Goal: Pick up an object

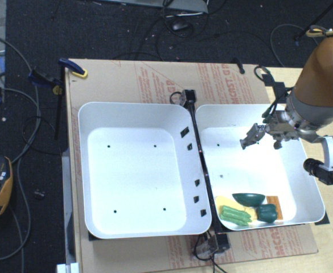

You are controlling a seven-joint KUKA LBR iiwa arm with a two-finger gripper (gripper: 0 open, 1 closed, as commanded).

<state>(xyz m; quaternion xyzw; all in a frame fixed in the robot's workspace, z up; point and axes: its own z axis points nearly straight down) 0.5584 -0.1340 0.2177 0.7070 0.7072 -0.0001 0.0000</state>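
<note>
A little toy pile [250, 207] is bunched in the right bin's [311, 175] near corner: green ridged piece, dark green bowl shape, all probably light, hard plastic. The ridged one could be pinched across its width. The gripper [250, 139] is parked above, seemingly empty; finger spread can't be told.

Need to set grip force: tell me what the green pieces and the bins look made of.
Green pieces: likely plastic toys, smooth with a soft sheen, uniform colour. Dark green bowl: probably plastic too, glossy rim. Bins: white moulded plastic, matte, rounded corners.

Bench [155, 78] under two white bins [138, 169]
</note>
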